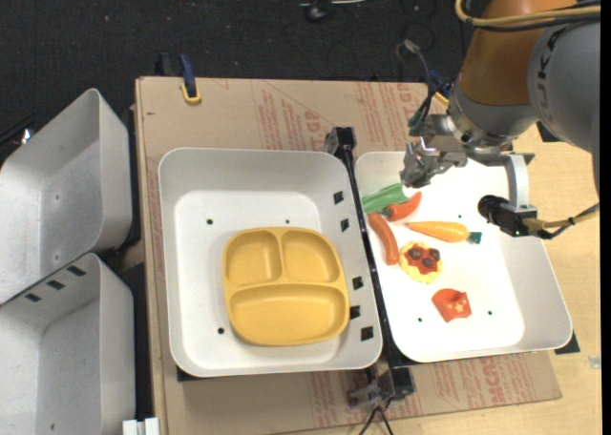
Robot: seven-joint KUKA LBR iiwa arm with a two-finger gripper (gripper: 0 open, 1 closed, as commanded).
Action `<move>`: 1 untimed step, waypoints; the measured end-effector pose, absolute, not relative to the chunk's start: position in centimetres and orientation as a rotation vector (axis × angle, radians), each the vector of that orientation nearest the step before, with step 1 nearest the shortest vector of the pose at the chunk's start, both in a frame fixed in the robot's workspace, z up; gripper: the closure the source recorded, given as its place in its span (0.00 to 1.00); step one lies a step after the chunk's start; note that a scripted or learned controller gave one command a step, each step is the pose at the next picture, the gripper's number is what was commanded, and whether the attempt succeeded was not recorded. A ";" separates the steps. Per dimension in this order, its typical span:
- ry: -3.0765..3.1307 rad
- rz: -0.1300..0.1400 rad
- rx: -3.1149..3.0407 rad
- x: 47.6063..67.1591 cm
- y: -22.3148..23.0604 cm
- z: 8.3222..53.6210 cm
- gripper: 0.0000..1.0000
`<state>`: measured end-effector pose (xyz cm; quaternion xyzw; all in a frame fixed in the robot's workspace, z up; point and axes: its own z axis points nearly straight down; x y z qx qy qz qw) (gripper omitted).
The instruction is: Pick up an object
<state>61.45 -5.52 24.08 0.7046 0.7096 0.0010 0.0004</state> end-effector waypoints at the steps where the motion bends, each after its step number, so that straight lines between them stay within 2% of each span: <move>1: 2.231 0.004 2.212 62.5 0.6 23.6 1.00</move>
